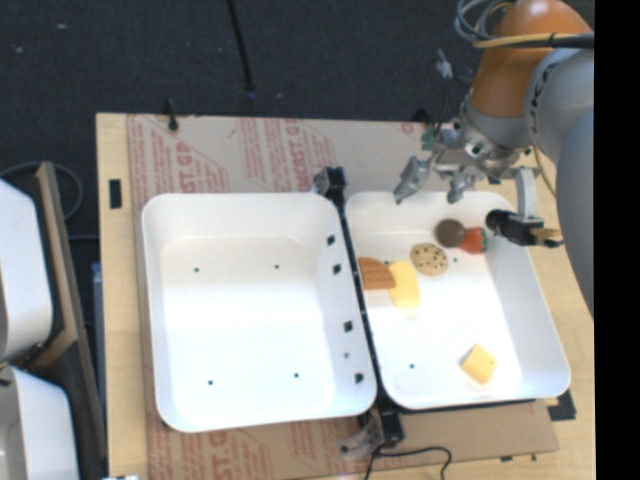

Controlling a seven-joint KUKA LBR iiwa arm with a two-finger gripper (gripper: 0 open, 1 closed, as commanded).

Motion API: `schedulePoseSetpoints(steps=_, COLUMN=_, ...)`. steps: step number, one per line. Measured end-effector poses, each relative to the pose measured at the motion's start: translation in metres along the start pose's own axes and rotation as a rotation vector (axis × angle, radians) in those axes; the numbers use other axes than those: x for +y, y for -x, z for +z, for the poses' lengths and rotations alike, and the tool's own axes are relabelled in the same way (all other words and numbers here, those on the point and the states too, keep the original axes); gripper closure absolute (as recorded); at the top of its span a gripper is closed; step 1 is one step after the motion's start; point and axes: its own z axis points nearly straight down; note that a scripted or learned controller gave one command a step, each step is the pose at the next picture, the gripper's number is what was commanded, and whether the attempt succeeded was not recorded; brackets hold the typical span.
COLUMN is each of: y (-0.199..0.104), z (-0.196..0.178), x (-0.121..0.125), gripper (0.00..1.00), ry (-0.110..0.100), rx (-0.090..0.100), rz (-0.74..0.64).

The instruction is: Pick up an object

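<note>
Dark, perhaps carpeted floor (330, 38) around bench (250, 153)

My hand (432, 186) hangs spread above the far rim of the right bin (520, 308), at about one o'clock from the middle of the bench (215, 153), with nothing between its fingers (408, 185). Below it in that bin lie a brown disc (450, 232) touching a small red piece (473, 241), a speckled cookie (429, 259), and an orange-brown slab (375, 273) against a pale yellow block (405, 284). A yellow wedge (479, 364) sits well apart at five o'clock, and the left bin (180, 268) lies at nine o'clock beside it.
</note>
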Motion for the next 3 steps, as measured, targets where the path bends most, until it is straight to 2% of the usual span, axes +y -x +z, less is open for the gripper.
schedulePoseSetpoints(steps=1, y=0.099, z=0.114, x=-0.078, gripper=0.00, ry=-0.010, rx=0.000, rz=0.008)
schedulePoseSetpoints(steps=2, y=0.095, z=0.099, x=-0.073, gripper=1.00, ry=0.001, rx=-0.001, rz=0.001)
schedulePoseSetpoints(steps=3, y=0.063, z=-0.052, x=-0.089, gripper=1.00, ry=0.013, rx=-0.002, rz=-0.003)
